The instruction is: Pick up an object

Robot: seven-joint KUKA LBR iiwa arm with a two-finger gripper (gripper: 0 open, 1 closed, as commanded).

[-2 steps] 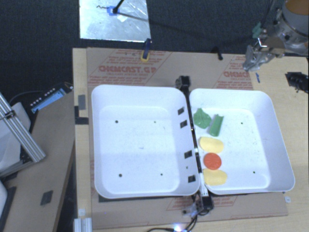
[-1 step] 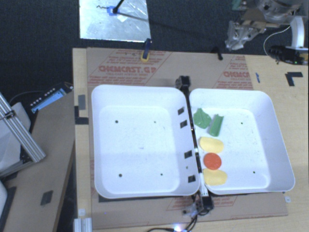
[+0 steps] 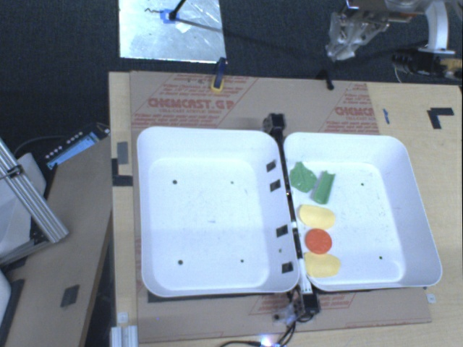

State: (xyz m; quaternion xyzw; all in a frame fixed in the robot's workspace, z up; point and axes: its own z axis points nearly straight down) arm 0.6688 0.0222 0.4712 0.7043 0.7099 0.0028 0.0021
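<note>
Several small objects lie along the left side of the right bin (image 3: 405, 194): a green leafy piece (image 3: 302, 176), a green stick-shaped piece (image 3: 323, 186), a pale yellow oval (image 3: 317, 216), a red-orange round piece (image 3: 318, 241) and a yellow piece (image 3: 322, 265). My gripper (image 3: 341, 43) hangs high at the top right, well beyond the bins' far edge and above the dark floor. Nothing shows between its fingers.
The left bin (image 3: 210, 208) sits beside the right one, joined by a black clip strip (image 3: 288, 208). A cardboard sheet (image 3: 239, 100) lies under both. A shiny metal plate (image 3: 170, 19) lies at the back left, and a yellow clamp (image 3: 217, 82) at the board's far edge.
</note>
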